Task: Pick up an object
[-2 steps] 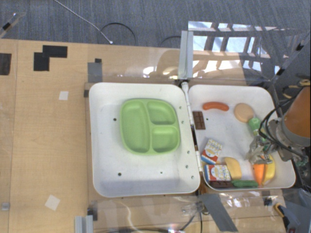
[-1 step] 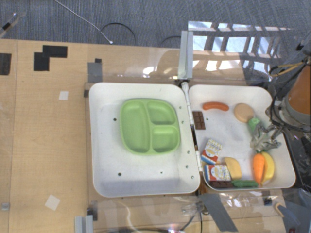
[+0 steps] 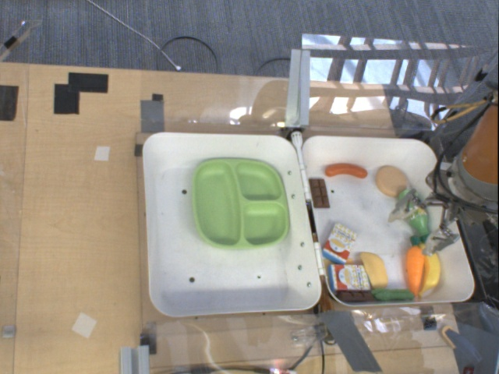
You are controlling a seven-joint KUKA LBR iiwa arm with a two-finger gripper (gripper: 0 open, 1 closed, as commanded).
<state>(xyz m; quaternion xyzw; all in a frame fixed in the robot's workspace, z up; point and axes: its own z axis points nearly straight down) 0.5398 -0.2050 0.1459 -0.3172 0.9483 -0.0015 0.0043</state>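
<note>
1. The gripper (image 3: 425, 223) hangs low over the right bin (image 3: 355, 201); I cannot tell its opening.
2. A carrot (image 3: 415, 269) lies just below it, a beige potato (image 3: 391, 181) just above-left.

Green divided plate (image 3: 238, 203) in left bin (image 3: 168, 287), wooden bench (image 3: 70, 232)
</note>
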